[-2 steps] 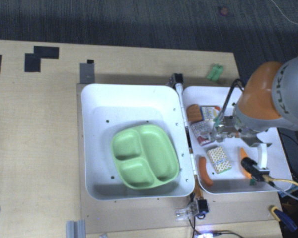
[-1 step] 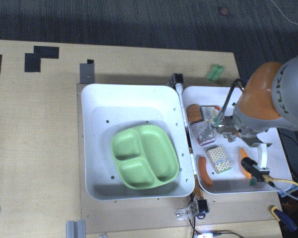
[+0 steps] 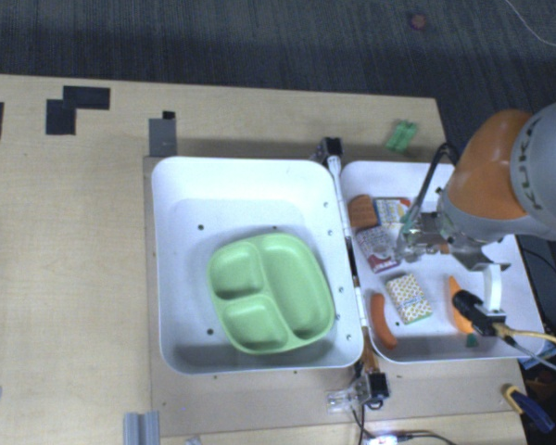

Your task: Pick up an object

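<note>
Camera view looks down on a tan surface point(image 3: 65, 276) carrying two shallow white bins side by side. Left bin point(image 3: 181, 193) holds a pale green divided plate point(image 3: 271, 292) with three compartments, lying flat near the bin's middle and toward its near side. Right bin point(image 3: 519, 286) holds the small things: a brown rounded item point(image 3: 361, 212) at the far left corner, a printed packet point(image 3: 390, 213) just beside it, a red and white packet point(image 3: 374, 247) nearer the middle, a small box with a dotted pattern point(image 3: 409, 297) lying tilted, an orange-red sausage-like piece point(image 3: 381, 318) along the near left wall, and an orange carrot-like piece point(image 3: 462, 311) toward the near right. The grey arm with its orange band point(image 3: 486, 170) reaches in from the right, over the right bin. Its claw point(image 3: 413, 236) sits low, over the bin's middle, just right of the red and white packet and far of the dotted box; whether it is spread or pressed together I cannot tell. A small green item point(image 3: 401, 135) lies on the surface beyond the right bin's far edge
</note>
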{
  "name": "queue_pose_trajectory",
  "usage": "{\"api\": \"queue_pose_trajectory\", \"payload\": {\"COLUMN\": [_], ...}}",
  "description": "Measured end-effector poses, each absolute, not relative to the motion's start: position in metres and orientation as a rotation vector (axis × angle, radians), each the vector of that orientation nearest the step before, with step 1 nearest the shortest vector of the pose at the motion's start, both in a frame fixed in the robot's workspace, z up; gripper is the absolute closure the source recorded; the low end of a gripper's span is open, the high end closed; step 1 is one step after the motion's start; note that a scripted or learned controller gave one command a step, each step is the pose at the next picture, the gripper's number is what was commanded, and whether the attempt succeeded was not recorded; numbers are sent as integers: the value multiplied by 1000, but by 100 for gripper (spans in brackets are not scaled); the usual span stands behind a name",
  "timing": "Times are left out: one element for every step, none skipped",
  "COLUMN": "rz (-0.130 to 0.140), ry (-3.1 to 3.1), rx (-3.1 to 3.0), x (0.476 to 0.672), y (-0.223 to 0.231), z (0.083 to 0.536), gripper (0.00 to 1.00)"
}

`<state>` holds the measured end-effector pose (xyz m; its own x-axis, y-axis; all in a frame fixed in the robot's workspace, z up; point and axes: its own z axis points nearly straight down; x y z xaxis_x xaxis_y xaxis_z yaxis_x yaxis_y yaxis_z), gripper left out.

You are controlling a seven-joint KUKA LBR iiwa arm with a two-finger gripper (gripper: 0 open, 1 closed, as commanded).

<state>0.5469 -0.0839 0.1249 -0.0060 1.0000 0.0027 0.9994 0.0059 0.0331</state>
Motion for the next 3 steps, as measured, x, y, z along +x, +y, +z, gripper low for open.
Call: {"api": "queue_pose_trajectory", "payload": {"rz": [39, 8, 14], "ry": [2213, 2218, 2216], "rx": [2200, 2217, 2212], "x": [547, 535, 537], "y": [-84, -84, -84], "z": [125, 87, 98], "gripper": [0, 0, 100]}}
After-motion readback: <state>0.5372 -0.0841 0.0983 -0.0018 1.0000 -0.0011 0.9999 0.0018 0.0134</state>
